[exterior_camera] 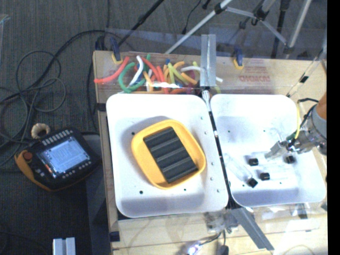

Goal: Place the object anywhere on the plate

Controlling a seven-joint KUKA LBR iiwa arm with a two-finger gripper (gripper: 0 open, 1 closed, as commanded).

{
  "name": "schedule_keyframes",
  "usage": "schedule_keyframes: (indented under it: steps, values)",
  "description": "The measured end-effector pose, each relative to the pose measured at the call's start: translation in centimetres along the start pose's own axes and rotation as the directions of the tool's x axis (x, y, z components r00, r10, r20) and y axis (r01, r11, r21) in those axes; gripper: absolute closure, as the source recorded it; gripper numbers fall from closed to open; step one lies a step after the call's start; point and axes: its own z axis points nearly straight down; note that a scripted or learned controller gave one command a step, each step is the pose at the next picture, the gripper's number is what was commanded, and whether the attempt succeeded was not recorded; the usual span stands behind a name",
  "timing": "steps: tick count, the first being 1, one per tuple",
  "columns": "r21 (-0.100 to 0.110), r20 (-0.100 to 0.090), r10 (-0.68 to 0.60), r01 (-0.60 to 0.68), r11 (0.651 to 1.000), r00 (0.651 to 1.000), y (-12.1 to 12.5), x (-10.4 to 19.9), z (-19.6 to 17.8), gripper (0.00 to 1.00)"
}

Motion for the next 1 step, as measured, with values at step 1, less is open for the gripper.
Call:
schedule_keyframes:
  steps: [1]
  values:
    - [0.000,0.000,0.000,0.000,1.000,1.000,0.00,0.00,0.00,0.00]
